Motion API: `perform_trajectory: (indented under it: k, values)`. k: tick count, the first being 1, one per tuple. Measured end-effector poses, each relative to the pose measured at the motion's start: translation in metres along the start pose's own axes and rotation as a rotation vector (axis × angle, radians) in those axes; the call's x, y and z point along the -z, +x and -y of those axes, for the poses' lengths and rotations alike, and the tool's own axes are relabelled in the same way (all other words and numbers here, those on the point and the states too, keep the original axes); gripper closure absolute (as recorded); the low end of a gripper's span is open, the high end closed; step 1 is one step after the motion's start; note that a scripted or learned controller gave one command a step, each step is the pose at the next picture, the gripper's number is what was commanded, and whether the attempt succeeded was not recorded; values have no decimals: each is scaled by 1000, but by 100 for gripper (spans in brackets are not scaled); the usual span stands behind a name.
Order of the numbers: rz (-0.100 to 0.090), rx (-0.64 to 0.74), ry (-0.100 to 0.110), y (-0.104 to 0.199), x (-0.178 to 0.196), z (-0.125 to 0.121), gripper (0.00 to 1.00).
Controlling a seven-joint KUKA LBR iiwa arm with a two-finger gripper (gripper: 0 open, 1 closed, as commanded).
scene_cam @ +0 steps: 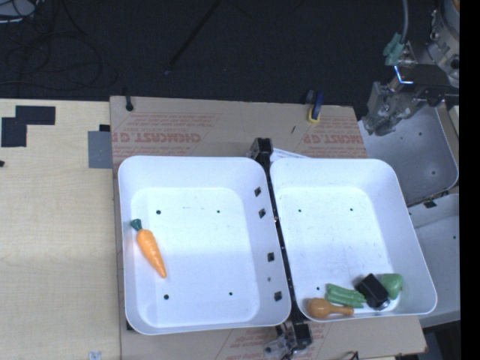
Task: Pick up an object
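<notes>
An orange toy carrot with a green top lies near the left wall of the left bin. In the front right corner of the right bin sit a green pod-shaped toy, a black block, a rounder green piece and a tan pear-shaped toy, all close together. My gripper hangs high at the upper right, beyond the right bin's back right corner and far from every object.
Both bins rest on a cardboard sheet. A black clip bar joins the bins down the middle. A blue and yellow clamp stands at the cardboard's back edge. A grey plate lies to the right, under the arm.
</notes>
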State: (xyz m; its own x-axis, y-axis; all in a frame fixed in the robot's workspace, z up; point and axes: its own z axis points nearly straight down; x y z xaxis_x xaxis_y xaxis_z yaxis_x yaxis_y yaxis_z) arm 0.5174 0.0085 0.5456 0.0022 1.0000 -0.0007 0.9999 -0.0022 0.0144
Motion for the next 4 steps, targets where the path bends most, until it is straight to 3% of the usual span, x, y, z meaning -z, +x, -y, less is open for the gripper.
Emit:
perform_trajectory:
  k: [1, 2, 3, 4]
  values:
    - [-1, 6, 20, 29, -8, 17, 100]
    - [1, -1, 36, -2, -160, 46, 100]
    - [-1, 4, -1, -11, -4, 41, 100]
    - [1, -3, 27, -64, -117, 25, 100]
